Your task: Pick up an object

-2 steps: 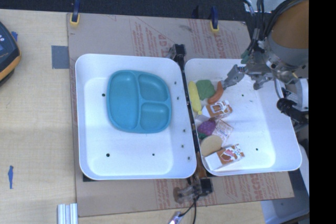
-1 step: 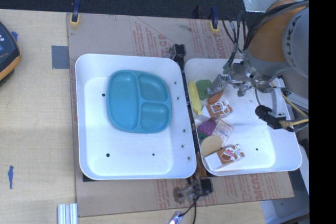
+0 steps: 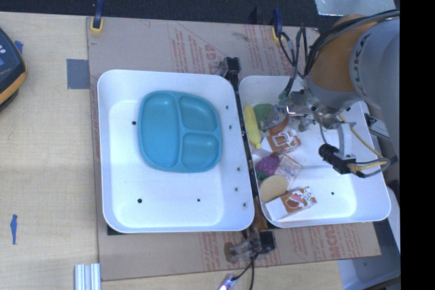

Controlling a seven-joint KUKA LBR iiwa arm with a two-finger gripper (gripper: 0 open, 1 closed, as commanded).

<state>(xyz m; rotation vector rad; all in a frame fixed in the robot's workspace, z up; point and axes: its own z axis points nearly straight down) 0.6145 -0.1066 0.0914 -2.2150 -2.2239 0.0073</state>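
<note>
The arm [image 3: 353, 64] hides the right bin's [image 3: 367, 204] far corner (fingers' state: cannot tell).

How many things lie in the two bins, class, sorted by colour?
Blue: 1, the divided plate
Yellow: 1, the corn cob
Purple: 1, the grape bunch
Tan: 1, the round biscuit
Orange and white: 2, packets and
Total: 6

Two white bins [image 3: 109, 146] on a light wood bench [image 3: 41, 166]. Blue tray [image 3: 180, 131] in the left bin. At 3 o'clock from the tray, a yellow banana [image 3: 252, 126], a purple bunch [image 3: 268, 164], a tan round thing [image 3: 274, 187], red-and-white packets [image 3: 297, 200].
</note>
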